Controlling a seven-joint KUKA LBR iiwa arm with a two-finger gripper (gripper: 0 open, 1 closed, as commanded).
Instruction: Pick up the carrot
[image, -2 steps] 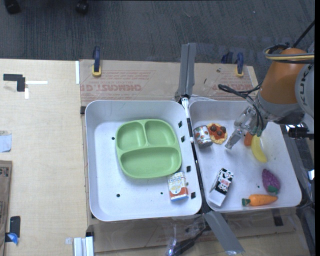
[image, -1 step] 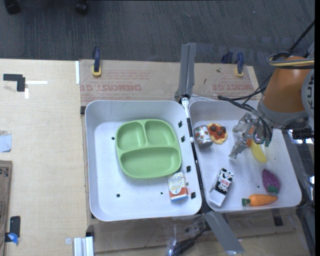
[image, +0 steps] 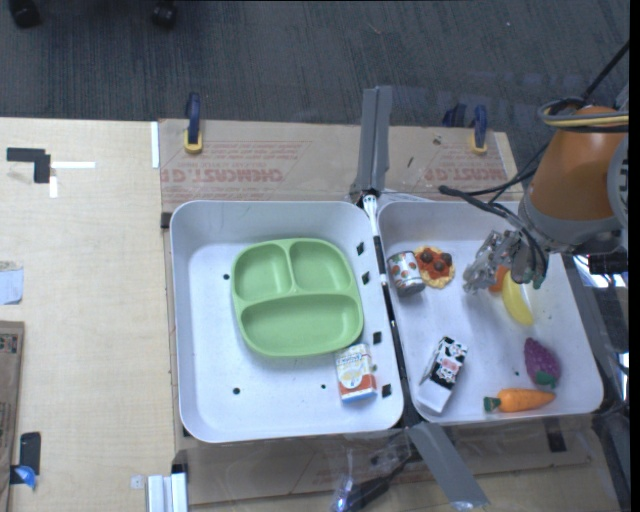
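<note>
Bench: pale wood top with a brown cardboard sheet (image: 300, 160) under two white bins, dark carpet beyond; two blue clamps (image: 192, 128) hold the cardboard's far edge.
Left bin (image: 200, 330): holds a green divided plate (image: 297, 296) near its middle and a small orange-and-white carton (image: 356, 374) just off the plate's near right corner.
Right bin (image: 580, 330): holds the rest of the items, with the arm reaching over its far right part.
Carrot (image: 522, 400): lies flat near the right bin's front right corner, green top pointing left, apart from the gripper.
Near the carrot: a purple toy (image: 541, 361) sits just behind it; a black-and-white milk carton (image: 442, 368) lies tilted to its left.
Far side of right bin: a small tin can (image: 404, 271) beside a round pizza-like toy (image: 436, 266).
Banana (image: 516, 299): yellow, directly below the gripper, between it and the carrot.
Gripper (image: 497, 265): hangs over the banana's far end; how far its fingers are parted cannot be told, and nothing is seen held.
</note>
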